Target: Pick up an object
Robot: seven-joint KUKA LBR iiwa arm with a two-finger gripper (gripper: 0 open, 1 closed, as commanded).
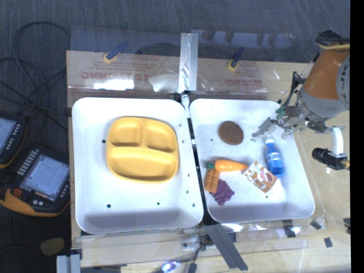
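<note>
Worktop (pixel 85 73): two white bins, side by side.
Blue bottle (pixel 274 157): one, just below the gripper (pixel 272 125).
Gripper: spread, grasping nothing.
Others: one brown disc (pixel 231 132), carrot (pixel 230 165), carton (pixel 260 176); one yellow tray (pixel 142 149) well apart.
Unclear: purple item (pixel 224 193).

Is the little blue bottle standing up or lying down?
Lying down: the blue bottle shows its whole side, white cap pointing away, flat on the right bin floor.

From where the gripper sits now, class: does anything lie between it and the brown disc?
Nothing visible does. The gripper hangs at the right bin's upper right, the brown disc to its left across bare floor; the blue bottle lies below that line.
</note>
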